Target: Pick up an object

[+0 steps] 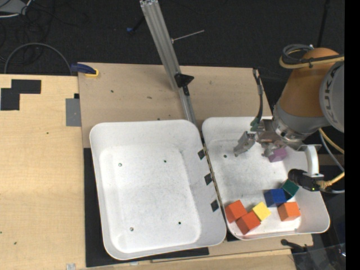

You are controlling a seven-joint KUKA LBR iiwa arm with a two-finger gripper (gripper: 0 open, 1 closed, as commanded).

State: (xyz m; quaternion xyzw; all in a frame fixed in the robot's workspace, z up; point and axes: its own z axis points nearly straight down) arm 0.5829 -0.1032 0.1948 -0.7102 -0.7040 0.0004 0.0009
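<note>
The end effector (260, 142) hangs over the upper middle of the right bin (225, 129), its grey fingers (244, 144) spread apart and holding nothing. Just to its right, close under the wrist, a purple block (277, 154) lies on the bin floor. Farther down, toward the near rim, a cluster of blocks sits well apart from the end effector: a green block (291, 189), a blue block (275, 197), a yellow block (261, 211), an orange block (289, 210) and two red-orange blocks (242, 216). To its left, across the divider, lies the left bin (107, 134) on the worktop (129, 94).
</note>
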